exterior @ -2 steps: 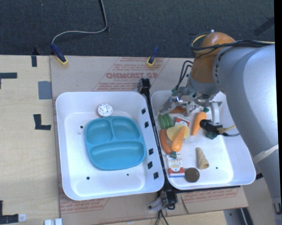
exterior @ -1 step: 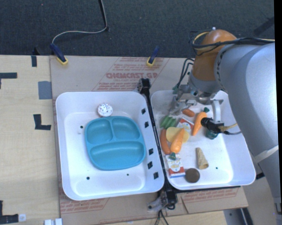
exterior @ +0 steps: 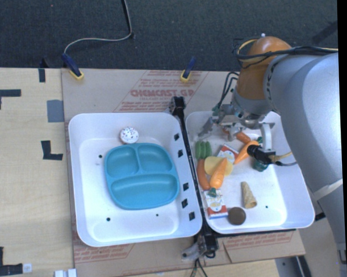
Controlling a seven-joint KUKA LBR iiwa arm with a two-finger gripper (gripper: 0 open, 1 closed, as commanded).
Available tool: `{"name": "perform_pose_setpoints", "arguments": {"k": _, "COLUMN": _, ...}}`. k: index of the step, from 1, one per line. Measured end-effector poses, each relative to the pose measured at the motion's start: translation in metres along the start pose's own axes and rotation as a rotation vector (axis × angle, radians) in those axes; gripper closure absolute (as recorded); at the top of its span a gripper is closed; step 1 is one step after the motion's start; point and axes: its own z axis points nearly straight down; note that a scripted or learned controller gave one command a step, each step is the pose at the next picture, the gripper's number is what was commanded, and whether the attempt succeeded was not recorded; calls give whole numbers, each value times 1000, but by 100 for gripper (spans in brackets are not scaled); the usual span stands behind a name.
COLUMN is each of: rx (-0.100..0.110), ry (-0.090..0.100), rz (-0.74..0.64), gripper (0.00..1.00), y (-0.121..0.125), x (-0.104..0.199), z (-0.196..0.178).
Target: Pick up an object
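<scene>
Step in hand: approach judged; the gripper (exterior: 232, 120) is positioned over the far end of the right bin (exterior: 289, 207).
Tool state: cannot be told.
Task's thing: carrot (exterior: 218, 173) lies just nearer than the gripper.
Next move: descent onto one item is required.
Right bin: carrot, cone (exterior: 248, 195), brown ball (exterior: 237, 216).
Left bin (exterior: 86, 166): blue tray (exterior: 142, 176), white ball (exterior: 129, 135).

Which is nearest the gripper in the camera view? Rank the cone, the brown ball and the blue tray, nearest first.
From the gripper:
1. Cone, right bin, below the gripper.
2. Brown ball, right bin's near edge.
3. Blue tray, left bin.
</scene>
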Motion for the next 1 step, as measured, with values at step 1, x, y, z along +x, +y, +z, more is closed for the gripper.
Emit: {"name": "perform_pose_setpoints", "arguments": {"k": 1, "rx": -21, "ry": -1, "rz": 1, "gripper": 0, "y": -47, "x": 7, "z": 6}}
